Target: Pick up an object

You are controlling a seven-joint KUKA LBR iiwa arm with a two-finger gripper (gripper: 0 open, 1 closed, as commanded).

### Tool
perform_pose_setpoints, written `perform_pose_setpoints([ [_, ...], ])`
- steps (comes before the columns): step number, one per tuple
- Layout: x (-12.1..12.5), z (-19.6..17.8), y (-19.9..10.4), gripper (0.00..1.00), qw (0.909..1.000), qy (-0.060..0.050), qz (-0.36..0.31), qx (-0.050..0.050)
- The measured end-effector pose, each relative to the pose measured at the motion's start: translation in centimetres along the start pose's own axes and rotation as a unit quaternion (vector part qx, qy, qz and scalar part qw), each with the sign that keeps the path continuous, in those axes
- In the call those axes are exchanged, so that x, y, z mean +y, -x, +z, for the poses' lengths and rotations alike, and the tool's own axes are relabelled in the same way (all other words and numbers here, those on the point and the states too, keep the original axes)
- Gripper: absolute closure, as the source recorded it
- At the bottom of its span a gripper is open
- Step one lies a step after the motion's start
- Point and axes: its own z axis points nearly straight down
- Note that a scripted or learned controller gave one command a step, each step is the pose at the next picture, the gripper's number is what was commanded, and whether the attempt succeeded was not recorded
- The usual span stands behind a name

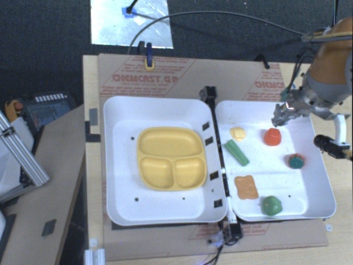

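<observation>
My tool (282,115) hangs above the right bin (314,148), just up from the small red piece (272,137); its spread I cannot tell. The piece looks light, rounded, probably slick plastic, so I'd pinch across its middle.

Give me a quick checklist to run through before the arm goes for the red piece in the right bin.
1. Target in view: the red piece lies unobstructed in the right bin. Ok.
2. Room around target: the yellow piece and the teal piece lie apart from it. Ok.
3. Pincer position: the pincer is above and slightly right of the red piece in the image, not over it. Not ok.
4. Pincer carrying nothing: cannot tell.
5. Drop-off ready: the yellow tray sits flat in the left bin. Ok.
</observation>
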Motion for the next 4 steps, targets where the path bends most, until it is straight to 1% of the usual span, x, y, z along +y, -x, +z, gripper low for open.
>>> perform_pose_setpoints([
  [1,-0.7,0.6,-5.0,1.0,1.0,0.0,0.0,0.0],
  [2,-1.3,-1.1,-10.2,1.0,1.0,0.001,-0.001,0.0],
  [3,-2.7,-1.4,-14.5,1.0,1.0,0.0,0.0,0.0],
  [4,-3.1,-2.5,-20.4,1.0,1.0,0.001,-0.001,0.0],
])
